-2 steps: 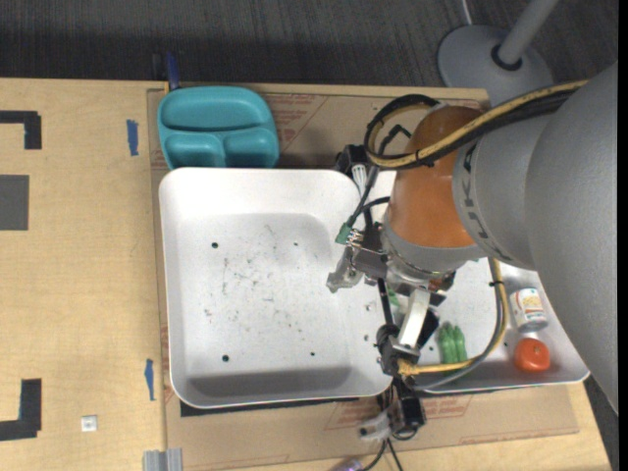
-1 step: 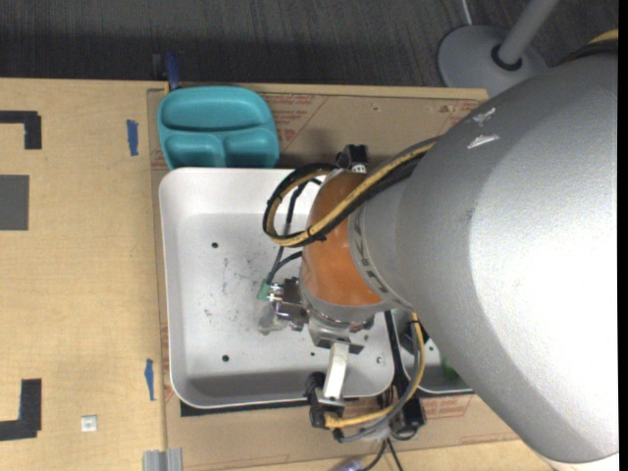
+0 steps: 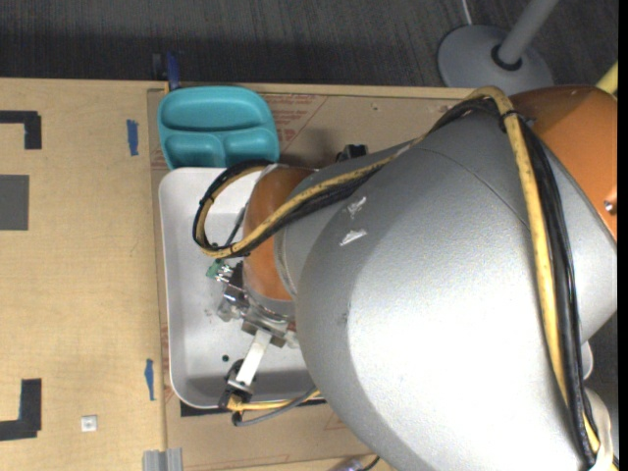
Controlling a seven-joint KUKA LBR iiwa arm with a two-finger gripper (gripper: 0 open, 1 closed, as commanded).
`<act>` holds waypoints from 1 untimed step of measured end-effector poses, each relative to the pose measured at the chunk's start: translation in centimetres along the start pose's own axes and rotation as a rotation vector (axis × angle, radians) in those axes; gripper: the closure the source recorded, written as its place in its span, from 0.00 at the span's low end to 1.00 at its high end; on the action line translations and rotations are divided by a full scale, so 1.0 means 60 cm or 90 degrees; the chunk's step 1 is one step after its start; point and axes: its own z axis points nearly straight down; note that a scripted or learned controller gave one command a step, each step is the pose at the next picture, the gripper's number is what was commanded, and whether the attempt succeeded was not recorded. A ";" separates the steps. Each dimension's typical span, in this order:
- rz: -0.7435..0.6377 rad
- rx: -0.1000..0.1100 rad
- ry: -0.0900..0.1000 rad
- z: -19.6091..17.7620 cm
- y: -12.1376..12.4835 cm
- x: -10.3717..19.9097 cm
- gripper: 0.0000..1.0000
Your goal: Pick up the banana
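Arm: a large grey robot arm [image 3: 442,283] reaches in from the tabletop's right side. Its rounded casing covers the whole right half of the surface and the right part of the bin. Yellow and black cables run along it.
Tabletop: a flat tan surface like cardboard [image 3: 78,263] that stretches off to the left edge. Its far edge meets dark carpeted floor.
Bin: a shallow white plastic bin with rounded corners [image 3: 182,263] lies about midway across the tabletop. Its left wall and the near left corner are in plain sight.
Teal piece: a moulded teal plastic object with two hollows [image 3: 216,126] sits at the far end of the white bin, close to the tabletop's far edge.
Stand: a round grey base with a slanted grey pole [image 3: 481,57] rests on the floor beyond the far right corner.
Orange band: a dull orange ring [image 3: 265,209] circles the arm above the wrist, over the bin's far half.
Tool: a metal head [image 3: 238,307] below the orange band hangs over the bin floor, nearer the near wall. Whether it is open or closed, or has hold of anything, cannot be told.
Marks: black angular marks [image 3: 25,130] lie along the left edge, and a short blue tape strip [image 3: 132,137] lies just left of the bin.
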 end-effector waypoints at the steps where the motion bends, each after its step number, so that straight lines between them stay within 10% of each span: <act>1: -0.029 0.002 -0.002 -0.201 0.084 -0.120 0.00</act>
